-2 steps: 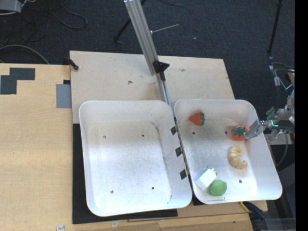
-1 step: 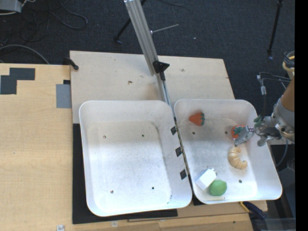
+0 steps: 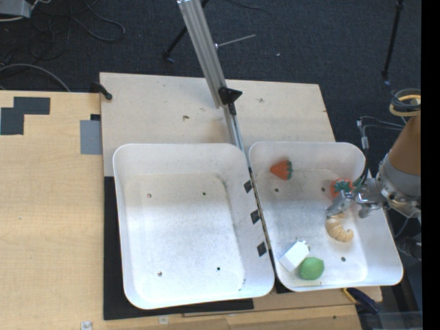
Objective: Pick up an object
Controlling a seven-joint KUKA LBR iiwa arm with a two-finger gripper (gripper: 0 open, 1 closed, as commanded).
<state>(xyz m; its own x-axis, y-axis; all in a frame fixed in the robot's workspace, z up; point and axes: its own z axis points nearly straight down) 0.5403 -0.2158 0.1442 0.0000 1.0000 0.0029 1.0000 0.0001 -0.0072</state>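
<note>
The right bin (image 3: 313,150) holds a red strawberry-like toy (image 3: 281,170), a tan croissant-shaped piece (image 3: 339,230), a white block (image 3: 294,256) and a green ball (image 3: 311,268). My gripper (image 3: 347,202) reaches in from the right and hangs over the bin's right side, just above the croissant piece. A small orange and green object (image 3: 342,186) sits right beside the gripper's upper part; I cannot tell whether it is held.
The left bin (image 3: 137,158) lies beside the right one, with a divider and black clips (image 3: 255,216) between them. A slanted metal rail (image 3: 206,53) rises behind the bins. A light wooden table (image 3: 41,212) fills the left.
</note>
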